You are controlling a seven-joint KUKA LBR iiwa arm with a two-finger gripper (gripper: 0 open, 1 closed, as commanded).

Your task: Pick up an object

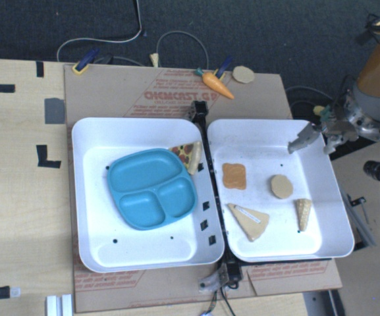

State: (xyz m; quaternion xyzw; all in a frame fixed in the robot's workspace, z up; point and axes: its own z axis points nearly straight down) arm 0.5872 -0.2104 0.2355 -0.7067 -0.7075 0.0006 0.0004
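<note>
Arm in from right, gripper [306,139] poised over far right corner of right bin [331,196], nothing between fingers; open or closed, cannot tell from here. Candidates spread apart on bin floor, easy singles: toast square [234,176], round cookie [282,187], cone [303,213], sandwich wedge [249,220]. Cookie nearest, likely target. Blue divided plate [151,187] in left bin [84,196], pizza slice [188,155] tucked by its rim.

tray [151,187] in left bin [91,176]; toast [234,176] in right bin [321,242].
</note>
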